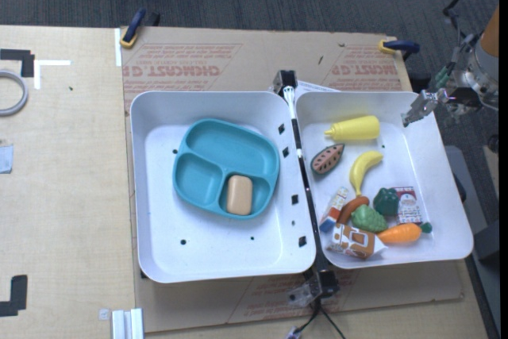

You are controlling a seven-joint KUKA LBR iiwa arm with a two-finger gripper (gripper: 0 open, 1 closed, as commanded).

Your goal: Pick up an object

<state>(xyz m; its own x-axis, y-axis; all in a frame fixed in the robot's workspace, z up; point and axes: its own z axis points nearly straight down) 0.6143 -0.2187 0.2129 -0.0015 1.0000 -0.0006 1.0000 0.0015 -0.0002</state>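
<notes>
- The metal 2-finger gripper hangs over the right white plastic bin's far right rim; whether its fingers are apart or together I cannot tell.
- Nothing lifted: the yellow plastic mustard bottle, yellow toy banana and orange toy carrot lie in that bin; the whole pick remains.

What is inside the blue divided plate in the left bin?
A tan bread-like piece lies in the lower right compartment of the blue plate. The other compartments show bare blue. The patch of plate under the piece is hidden.

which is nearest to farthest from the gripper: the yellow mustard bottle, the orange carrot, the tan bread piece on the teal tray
From the gripper at the right bin's far right corner:
1. Yellow plastic mustard bottle, right bin, far end.
2. Orange toy carrot, right bin, near end.
3. Tan bread piece, on the teal divided tray, left bin.
</notes>
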